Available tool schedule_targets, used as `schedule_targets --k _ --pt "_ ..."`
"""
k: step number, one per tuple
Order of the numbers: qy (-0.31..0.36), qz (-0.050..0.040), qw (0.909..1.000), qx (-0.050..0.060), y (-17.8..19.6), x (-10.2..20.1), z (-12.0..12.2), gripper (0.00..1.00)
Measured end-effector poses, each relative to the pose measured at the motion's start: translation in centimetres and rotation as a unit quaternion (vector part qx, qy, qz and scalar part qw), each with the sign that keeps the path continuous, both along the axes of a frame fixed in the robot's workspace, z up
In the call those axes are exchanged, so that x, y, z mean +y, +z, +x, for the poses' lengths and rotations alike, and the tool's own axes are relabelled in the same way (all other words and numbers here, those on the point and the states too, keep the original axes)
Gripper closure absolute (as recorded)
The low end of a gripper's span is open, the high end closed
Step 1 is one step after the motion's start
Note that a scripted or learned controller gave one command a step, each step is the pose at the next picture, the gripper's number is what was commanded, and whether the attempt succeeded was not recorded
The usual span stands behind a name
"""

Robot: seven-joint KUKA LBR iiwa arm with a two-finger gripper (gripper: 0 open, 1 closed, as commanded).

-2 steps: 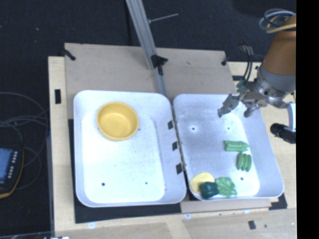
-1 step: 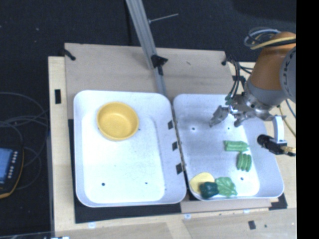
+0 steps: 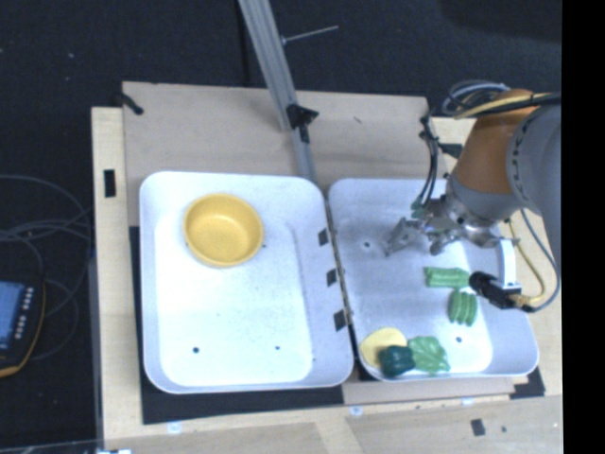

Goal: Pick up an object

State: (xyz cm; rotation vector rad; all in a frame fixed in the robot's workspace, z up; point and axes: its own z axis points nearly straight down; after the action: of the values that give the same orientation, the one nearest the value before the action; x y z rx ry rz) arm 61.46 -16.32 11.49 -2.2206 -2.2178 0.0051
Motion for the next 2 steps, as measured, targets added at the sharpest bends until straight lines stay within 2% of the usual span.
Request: schedule_targets --k 1,2 --pt "0.0 0.0002 1.0 -0.003 1.4 0.0 0.2 1.0" --pt "0.0 -0.0003 1.0 -0.005 6.0 -0.8 0.5 1.0"
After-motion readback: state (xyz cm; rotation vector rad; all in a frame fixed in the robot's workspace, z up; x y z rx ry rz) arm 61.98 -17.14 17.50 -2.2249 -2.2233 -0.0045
